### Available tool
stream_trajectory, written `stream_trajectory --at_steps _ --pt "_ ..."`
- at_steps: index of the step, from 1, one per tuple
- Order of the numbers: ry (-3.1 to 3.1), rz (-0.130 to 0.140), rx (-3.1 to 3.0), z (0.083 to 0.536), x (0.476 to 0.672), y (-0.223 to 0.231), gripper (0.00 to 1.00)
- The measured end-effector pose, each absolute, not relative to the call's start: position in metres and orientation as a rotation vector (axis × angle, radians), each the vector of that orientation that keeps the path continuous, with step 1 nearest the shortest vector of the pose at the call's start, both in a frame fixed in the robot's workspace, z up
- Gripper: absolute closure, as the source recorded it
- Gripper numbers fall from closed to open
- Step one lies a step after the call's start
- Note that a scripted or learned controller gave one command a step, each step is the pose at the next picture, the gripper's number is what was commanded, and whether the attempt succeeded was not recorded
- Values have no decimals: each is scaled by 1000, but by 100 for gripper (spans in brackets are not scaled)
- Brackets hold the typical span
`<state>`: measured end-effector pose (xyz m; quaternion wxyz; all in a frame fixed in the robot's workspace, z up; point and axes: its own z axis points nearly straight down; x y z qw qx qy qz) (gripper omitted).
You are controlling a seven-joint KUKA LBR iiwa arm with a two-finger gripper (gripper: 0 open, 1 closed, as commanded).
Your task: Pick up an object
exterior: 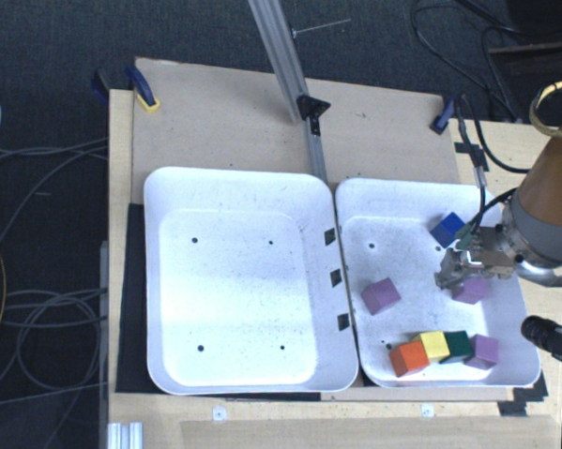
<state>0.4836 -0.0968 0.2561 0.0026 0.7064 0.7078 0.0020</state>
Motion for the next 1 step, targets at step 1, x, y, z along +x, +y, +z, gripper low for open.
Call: stream_trajectory --at_steps 1 --pt "2229 5 2212 260 512 -49 100"
